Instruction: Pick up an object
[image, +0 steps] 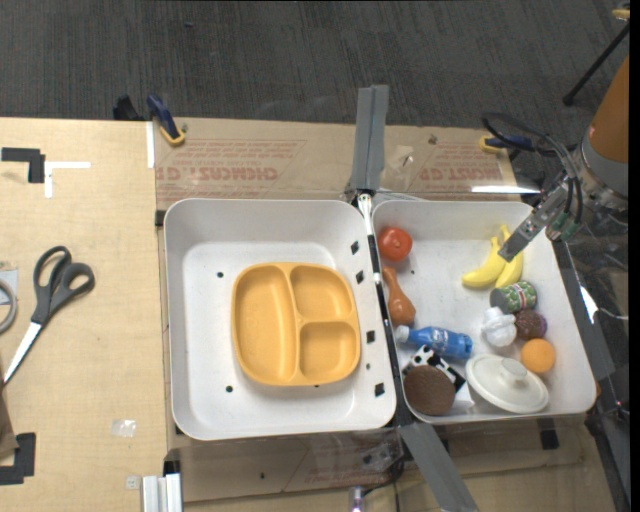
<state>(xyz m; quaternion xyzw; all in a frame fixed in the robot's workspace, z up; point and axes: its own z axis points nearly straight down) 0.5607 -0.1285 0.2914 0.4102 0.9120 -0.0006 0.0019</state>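
Observation:
My gripper (522, 237) reaches in from the upper right, over the far right part of the right bin (440, 222). Its tip hangs right above the top end of a yellow banana (488, 270). Nearby in that bin lie a green patterned egg (515, 296), a purple ball (531, 325), a white toy (497, 328), an orange ball (538, 356) and a white lidded bowl (508, 384). Toward the left of the bin are a red tomato (396, 243), an orange drumstick (399, 297), a blue bottle (441, 342) and a brown lump (430, 390).
The left bin (190, 300) holds a yellow divided plate (297, 322). A grey divider bar (369, 140) runs between the bins at the back. Black-handled scissors (50, 290) lie on the wooden bench at far left. Cables hang by the arm on the right.

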